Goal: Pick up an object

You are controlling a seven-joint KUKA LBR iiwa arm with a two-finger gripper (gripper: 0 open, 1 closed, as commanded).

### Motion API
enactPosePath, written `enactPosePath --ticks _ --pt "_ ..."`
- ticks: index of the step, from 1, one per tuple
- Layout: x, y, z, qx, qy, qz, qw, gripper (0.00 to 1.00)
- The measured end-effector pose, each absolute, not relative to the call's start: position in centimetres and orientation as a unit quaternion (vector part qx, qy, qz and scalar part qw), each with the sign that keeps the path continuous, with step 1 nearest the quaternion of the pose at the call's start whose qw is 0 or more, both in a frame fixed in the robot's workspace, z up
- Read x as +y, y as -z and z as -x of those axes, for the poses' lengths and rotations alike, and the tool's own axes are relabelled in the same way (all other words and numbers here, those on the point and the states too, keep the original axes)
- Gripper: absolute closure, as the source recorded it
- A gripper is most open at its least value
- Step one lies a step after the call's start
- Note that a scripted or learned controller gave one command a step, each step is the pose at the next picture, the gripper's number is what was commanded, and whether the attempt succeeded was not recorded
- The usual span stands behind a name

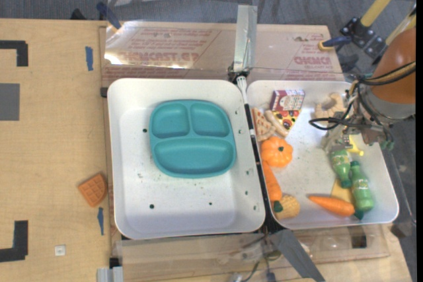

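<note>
The green toy bottles [351, 176] lie in the right bin [390, 208], near its right wall, just under the claw [348, 137]. One bottle sits above the other, and a yellow piece pokes out beside them. A toy carrot [332, 205] lies just below and to the left, close to the lower bottle. Farther left sit a small orange pumpkin [277, 152], a cracker-like square [274, 121], a little colourful box [286, 104] and a corn cob [287, 207]. The left bin [132, 208] holds a teal divided plate [192, 137]. A waffle toy [92, 189] rests on the desk [46, 142] outside the bins.

The claw hangs low over the upper bottle, with wires around it. Whether it is open or closed is too hard to see, and nothing shows between its tips. To do this well, the claw should probably come straight down on one bottle only, line up across its thin side, and stay clear of the wall.
</note>
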State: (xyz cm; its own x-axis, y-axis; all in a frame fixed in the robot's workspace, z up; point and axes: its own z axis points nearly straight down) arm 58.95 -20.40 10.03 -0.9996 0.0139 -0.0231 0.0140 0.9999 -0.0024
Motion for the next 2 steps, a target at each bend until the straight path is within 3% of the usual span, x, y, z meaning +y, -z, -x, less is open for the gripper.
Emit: enactPosePath --ticks 1,2 --pt "-20.4 -10.0 -58.9 1.000 0.0012 -0.007 0.011 0.00" --pt "-22.2 -8.7 -62.6 0.999 0.0005 0.038 0.005 0.00"
